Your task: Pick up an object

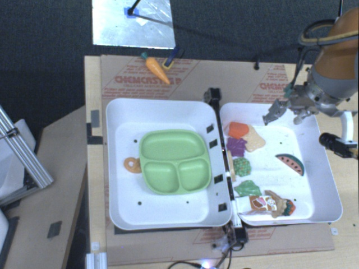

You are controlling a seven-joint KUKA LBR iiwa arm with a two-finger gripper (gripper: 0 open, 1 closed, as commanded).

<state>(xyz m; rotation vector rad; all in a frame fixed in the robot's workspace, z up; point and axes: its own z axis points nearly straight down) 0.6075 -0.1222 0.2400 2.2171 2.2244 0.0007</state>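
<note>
Bins number two, side by side on the surface [73, 144]. One green divided plate [174, 161] lies in the left bin [120, 206] with one small pretzel ring [132, 165] touching its edge. Seven toy foods lie in the right bin [322, 198], all below the jaws [286, 112]: an orange piece [238, 130], a purple one [236, 146], and one watermelon slice [290, 163] among them. One toy carrot [156, 69] rests outside. The arm hangs over the right bin's far corner; whether the jaws are spread I cannot tell.
</note>
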